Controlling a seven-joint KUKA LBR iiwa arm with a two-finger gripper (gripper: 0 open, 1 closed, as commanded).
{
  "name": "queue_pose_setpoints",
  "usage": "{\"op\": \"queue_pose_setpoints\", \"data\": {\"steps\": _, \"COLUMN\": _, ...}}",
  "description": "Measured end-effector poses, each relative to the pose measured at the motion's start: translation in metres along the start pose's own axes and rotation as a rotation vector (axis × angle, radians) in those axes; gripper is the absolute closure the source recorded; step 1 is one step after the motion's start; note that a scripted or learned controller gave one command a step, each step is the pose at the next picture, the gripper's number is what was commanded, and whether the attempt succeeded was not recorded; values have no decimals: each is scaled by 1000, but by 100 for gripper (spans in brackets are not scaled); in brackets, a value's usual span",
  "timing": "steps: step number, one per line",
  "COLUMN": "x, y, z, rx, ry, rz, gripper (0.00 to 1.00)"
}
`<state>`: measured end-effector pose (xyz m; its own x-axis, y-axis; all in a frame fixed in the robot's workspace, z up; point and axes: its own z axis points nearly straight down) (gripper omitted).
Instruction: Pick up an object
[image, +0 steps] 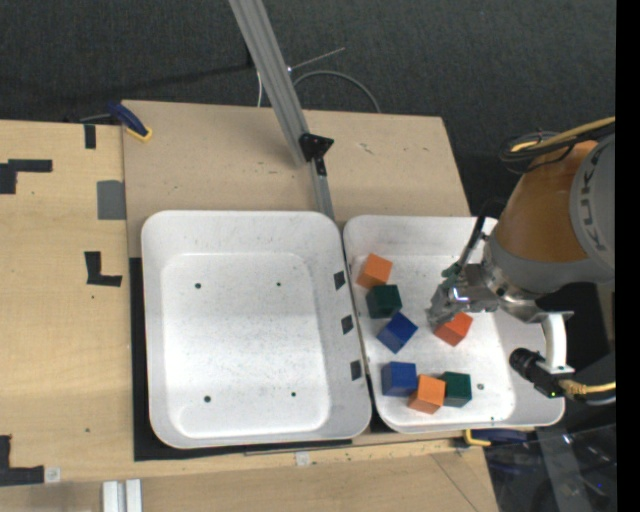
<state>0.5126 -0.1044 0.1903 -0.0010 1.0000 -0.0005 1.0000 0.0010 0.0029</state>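
The gripper (450, 308) sits low in the right bin (420, 232), touching a red block (455, 329) (grip state unclear, I cannot tell).

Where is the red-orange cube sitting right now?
The red-orange cube lies in the right bin, just under the gripper, right of the blue cube.

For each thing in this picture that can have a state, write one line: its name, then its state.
Left white plastic bin: nothing in it.
Right white plastic bin: holds seven small cubes.
Two-finger metal gripper: low in the right bin, over an orange-red cube.
Orange cube: lying loose near the bin's far wall.
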Motion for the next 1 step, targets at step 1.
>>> {"op": "queue_pose_setpoints", "data": {"steps": 1, "x": 0, "y": 1, "z": -40, "rx": -1, "ry": 0, "rz": -1, "gripper": 100}}
